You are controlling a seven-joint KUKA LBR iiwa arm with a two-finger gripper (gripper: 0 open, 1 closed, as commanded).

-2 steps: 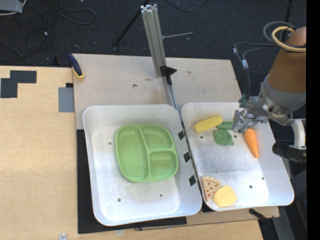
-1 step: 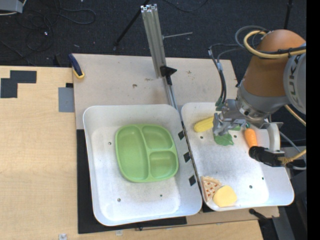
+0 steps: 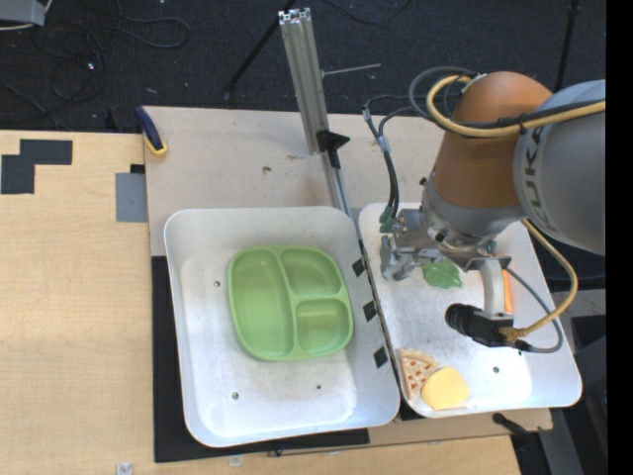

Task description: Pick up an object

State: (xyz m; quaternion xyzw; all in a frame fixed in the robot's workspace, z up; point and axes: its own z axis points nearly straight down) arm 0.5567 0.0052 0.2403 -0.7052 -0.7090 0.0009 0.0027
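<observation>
A green three-compartment plate (image 3: 290,302) lies in the left bin (image 3: 198,364). In the right bin (image 3: 534,384) a green leafy piece (image 3: 443,274) sits just under the arm's wrist, with an orange stick (image 3: 507,292) to its right. A waffle piece (image 3: 415,369) and a yellow round object (image 3: 445,389) lie at the bin's front. The gripper (image 3: 415,260) hangs low over the back left part of the right bin, right beside the green piece. The orange wrist covers most of it.
A metal post (image 3: 309,82) rises behind the bins. A black cable plug (image 3: 475,325) and yellow hoses hang from the arm over the right bin. A wooden bench top (image 3: 69,305) lies to the left.
</observation>
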